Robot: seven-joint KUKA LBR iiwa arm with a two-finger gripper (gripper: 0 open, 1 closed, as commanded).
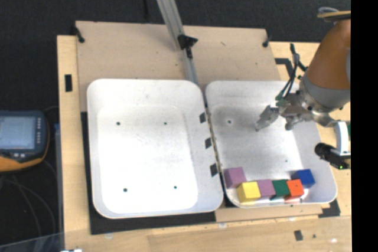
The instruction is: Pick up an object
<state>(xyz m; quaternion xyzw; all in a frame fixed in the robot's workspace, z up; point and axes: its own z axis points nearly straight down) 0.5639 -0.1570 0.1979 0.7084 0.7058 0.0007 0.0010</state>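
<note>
Camera view:
Gripper [277, 118]: above right bin [248, 97], fingers apart, holding nothing.
Blocks: row at bin's 6 o'clock edge — purple block [235, 175], yellow block [248, 190], orange block [295, 188], blue block [303, 177].
Left bin [106, 97]: at 9 o'clock of right bin.

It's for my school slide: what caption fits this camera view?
Grey robot arm's pincer hovers over the right shallow white bin, far from the small coloured blocks along its near edge.

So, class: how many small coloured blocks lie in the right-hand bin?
6, all along the near edge of the right bin: a purple block, a yellow block, a mauve block, a green block, an orange block and a blue block. Others may be hidden behind them.
</note>
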